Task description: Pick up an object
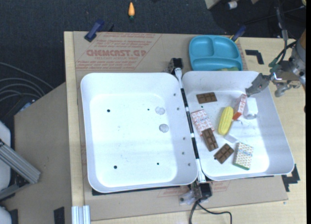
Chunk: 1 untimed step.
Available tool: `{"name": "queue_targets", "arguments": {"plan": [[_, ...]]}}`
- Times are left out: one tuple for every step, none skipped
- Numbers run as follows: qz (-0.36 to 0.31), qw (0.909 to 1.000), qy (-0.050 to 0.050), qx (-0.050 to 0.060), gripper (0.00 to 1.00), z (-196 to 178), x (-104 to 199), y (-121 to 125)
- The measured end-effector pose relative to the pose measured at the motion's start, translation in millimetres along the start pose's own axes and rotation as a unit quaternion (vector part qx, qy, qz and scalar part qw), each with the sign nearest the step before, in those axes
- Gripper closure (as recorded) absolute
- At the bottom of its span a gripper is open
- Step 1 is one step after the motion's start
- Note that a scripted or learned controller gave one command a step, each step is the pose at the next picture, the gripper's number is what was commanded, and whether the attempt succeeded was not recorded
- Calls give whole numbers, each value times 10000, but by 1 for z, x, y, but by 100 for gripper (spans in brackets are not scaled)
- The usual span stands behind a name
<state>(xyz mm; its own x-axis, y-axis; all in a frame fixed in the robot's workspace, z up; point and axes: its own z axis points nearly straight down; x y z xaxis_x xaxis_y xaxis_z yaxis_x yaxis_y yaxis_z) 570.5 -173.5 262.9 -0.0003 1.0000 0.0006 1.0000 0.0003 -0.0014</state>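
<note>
The gripper hovers over the right bin's far edge. Whether its fingers are spread, I cannot tell. A yellow corn cob lies below.

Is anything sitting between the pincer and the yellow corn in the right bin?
Yes: the red and white packet lies between the pincer and the yellow corn, just up and right of the corn.

Background: dark blue carpet lay beyond a tan bench top printed with red lettering. 1 orange carrot-like item rested far on the floor; grey cables curled left.
</note>
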Motion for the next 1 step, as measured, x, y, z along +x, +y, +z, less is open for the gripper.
{"name": "queue_targets", "arguments": {"plan": [[1, 10000, 4, 13, 0, 160, 22, -1]]}}
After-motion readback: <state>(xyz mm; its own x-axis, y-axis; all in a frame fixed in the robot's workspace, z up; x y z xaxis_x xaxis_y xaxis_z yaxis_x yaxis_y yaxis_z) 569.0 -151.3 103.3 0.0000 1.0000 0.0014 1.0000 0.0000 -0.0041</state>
